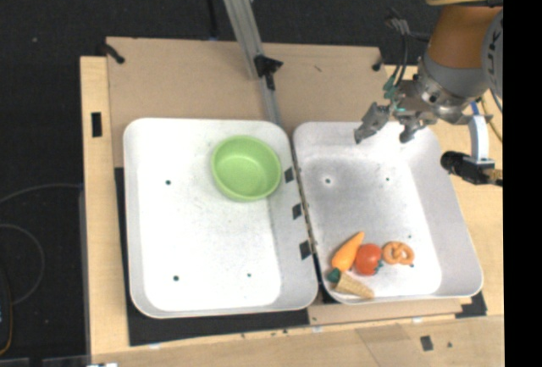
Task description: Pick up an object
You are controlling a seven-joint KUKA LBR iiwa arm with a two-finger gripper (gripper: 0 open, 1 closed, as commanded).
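My gripper [390, 127] hangs over the far edge of the right bin [373, 179], its two fingers spread apart with nothing between them. Well below it, at the bin's near edge, lies a cluster of small toys: an orange carrot [346, 251], a red tomato [367, 259], a pretzel-like orange ring [397, 253] and a tan cone [352, 286]. A green bowl [246, 168] sits in the upper part of the left bin [169, 255].
A slanted metal pole [241, 18] rises behind the bins, ending near their shared top edge. A divider with black clips [298, 208] runs between the bins. A black part [464, 164] juts over the right bin's right rim.
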